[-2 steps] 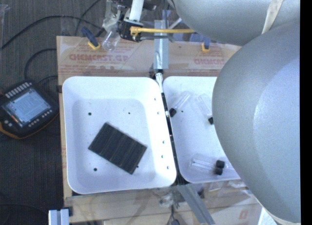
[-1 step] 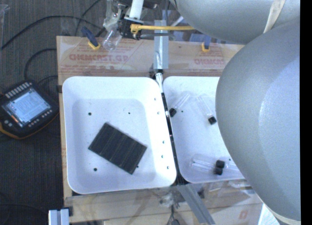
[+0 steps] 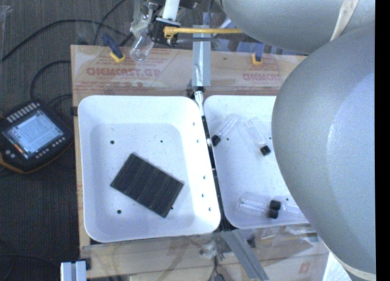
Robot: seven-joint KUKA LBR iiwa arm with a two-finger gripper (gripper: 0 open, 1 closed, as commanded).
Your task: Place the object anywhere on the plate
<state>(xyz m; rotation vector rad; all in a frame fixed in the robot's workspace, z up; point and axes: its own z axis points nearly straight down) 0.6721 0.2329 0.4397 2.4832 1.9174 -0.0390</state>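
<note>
A dark floor surrounds a bench topped with a brown cardboard sheet point(image 3: 183, 69), on which two shallow white bins lie side by side. The left bin point(image 3: 97, 115) occupies the centre-left of the frame and holds a dark ribbed rectangular plate point(image 3: 147, 185), lying flat and turned at a slant in the bin's lower half. The right bin point(image 3: 244, 109) is partly covered by the grey arm point(image 3: 329, 152), which fills the right side and top right of the frame. Several clear plastic tubes with black caps lie in the right bin: one point(image 3: 222, 130) near its upper left, one point(image 3: 257, 136) just right of that, and a pair point(image 3: 262, 205) near the lower edge. At the top of the frame, above the far edge of the bench, the gripper point(image 3: 144, 33) hangs with a clear tube point(image 3: 141, 41) seen between its fingers, tilted and raised well apart from the plate. A yellow rod point(image 3: 207, 30) crosses just right of the gripper. A handheld control pendant point(image 3: 31, 136) with a lit screen rests on the floor at the left edge of the frame, cables trailing from it.
</note>
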